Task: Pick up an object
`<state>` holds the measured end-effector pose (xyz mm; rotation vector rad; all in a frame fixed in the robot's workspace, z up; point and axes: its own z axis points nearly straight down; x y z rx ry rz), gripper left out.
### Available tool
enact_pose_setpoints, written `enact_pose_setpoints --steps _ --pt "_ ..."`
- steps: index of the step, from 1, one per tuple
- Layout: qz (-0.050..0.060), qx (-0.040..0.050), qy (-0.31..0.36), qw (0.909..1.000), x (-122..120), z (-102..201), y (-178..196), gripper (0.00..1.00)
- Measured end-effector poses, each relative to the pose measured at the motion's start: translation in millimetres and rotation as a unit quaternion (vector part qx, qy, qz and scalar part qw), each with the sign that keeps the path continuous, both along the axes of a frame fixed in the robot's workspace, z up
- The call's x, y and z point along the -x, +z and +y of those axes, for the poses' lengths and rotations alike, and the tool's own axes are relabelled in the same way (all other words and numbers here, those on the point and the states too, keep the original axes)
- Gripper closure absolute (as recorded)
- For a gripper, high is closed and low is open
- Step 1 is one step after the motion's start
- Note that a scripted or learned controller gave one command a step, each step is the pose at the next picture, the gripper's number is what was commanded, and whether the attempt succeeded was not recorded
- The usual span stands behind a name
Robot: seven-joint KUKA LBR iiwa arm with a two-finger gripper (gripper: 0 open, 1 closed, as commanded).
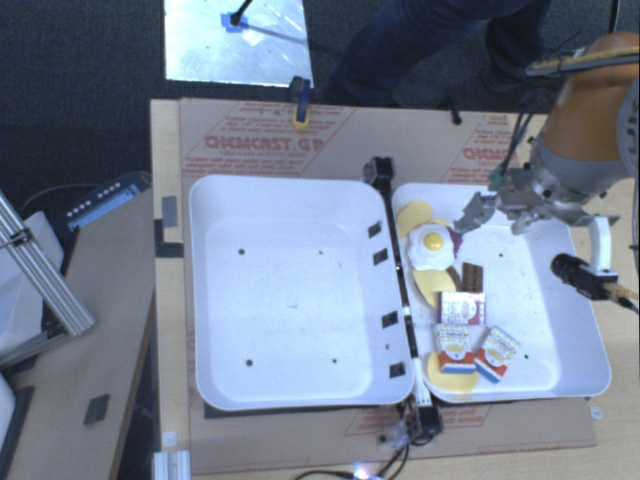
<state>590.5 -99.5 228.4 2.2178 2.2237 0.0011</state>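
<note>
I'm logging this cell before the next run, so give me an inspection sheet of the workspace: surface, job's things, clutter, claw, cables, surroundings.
Surface: two shallow white bins side by side on a brown printed board; left bin, right bin.
Job's things: all in the right bin's left part: fried egg toy, yellow discs above and below it, a brown bar, small printed packets and.
Clutter: yellow-and-blue clamp on the board's far edge.
Claw: claw over the right bin, just right of the egg; nothing seen between its fingers; open or shut unclear.
Cables: wires along the arm; more at the board's near edge.
Surroundings: shiny plate on dark carpet, metal rail at left.
</note>
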Motion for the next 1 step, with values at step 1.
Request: enact_pose_setpoints --steps 1 --pt "0.001 0.0000 -0.003 1.0000 17.1 -26.5 -148.8 0.00"
